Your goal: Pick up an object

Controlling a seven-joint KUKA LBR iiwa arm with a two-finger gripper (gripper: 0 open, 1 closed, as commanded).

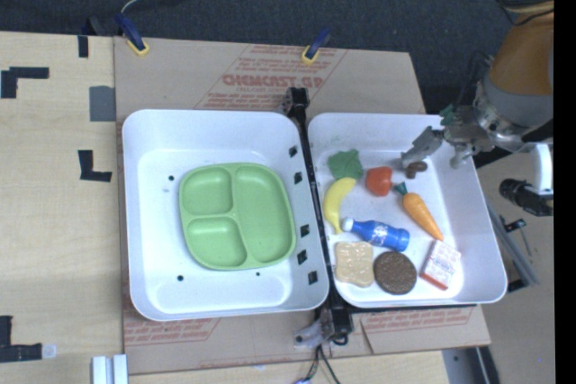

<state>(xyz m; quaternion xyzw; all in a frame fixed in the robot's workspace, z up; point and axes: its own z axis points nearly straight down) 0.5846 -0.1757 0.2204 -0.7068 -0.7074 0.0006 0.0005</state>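
While the gripper (421,154) hangs at the right bin's (468,193) upper edge, fingers spread, holding nothing, tomato (379,181) just left, carrot (420,213) below.

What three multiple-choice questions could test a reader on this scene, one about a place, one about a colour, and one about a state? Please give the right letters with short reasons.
1. Where does the green divided plate lie?
A. In the left bin
B. In the right bin
C. On the cardboard outside the bins

2. What colour is the bottle beside the banana?
A. Red
B. Blue
C. Yellow

3. How does the gripper stand?
A. It carries the carrot above the left bin
B. It rests on the green divided plate
C. It is over the upper part of the right bin, near the tomato

Answers:
1 A, because the plate fills the middle of the left bin.
2 B, because its body is blue with a white cap.
3 C, because it reaches in over the right bin, and the carrot lies on the bin floor.
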